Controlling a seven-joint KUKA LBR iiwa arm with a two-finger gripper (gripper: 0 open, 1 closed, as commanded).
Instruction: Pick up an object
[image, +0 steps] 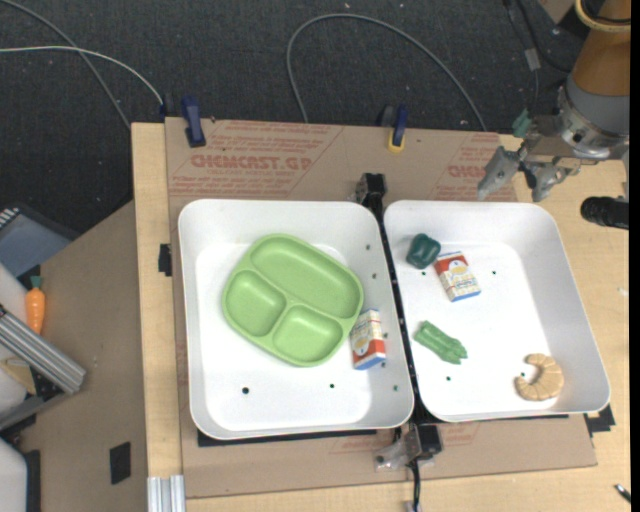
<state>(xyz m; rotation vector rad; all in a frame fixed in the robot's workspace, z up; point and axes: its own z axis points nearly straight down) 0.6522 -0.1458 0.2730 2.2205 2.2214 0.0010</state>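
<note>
The claw (522, 178) hangs above the bare cardboard near the table's far right corner, just outside the far rim of the right bin (575, 300), with its two fingers spread apart and nothing between them. The right bin holds four loose things, all well apart from one another: a dark green rounded piece (422, 249) close to the far left corner of that bin, a small red and white carton (458, 276) just to its right, a light green toy vegetable (441, 342) lying near the middle of the bin's left half, and a croissant (540, 377) close to the near right corner. The floor along the bin's far edge and right wall lies open. In the left bin (200, 330) a green divided plate (291, 298) takes up the middle, and a second small carton (368, 339) stands touching the plate's right edge, close to the wall shared with the right bin. A band of white floor runs open along the left bin's near edge and left side. Two clamps, blue (191, 120) and blue with yellow (398, 127), grip the table's far edge.
</note>
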